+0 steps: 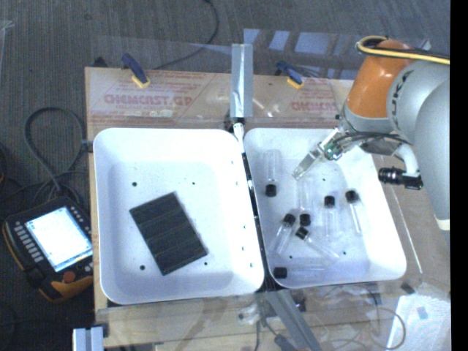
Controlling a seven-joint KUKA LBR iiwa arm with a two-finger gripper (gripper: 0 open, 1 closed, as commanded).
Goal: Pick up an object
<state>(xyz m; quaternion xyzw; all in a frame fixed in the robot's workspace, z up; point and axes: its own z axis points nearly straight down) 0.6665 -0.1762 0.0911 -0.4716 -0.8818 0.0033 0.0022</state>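
The gripper (306,165) hovers in the right bin (395,258), at about 12 o'clock of the clear vials with black caps (301,225). It seems the approach step; I cannot tell how the tool is set. Next it must descend on one vial. The vials lie crowded. The dark ridged pad (167,232) lies in the left bin (110,196).

Pad (167,232) in left bin (110,167); vials (311,218) in right bin (387,247).

faint red print on board (157,97) beyond my bins, mirrored, looks like "chemcast gp"; second red print at far right, too blurred for me to read.
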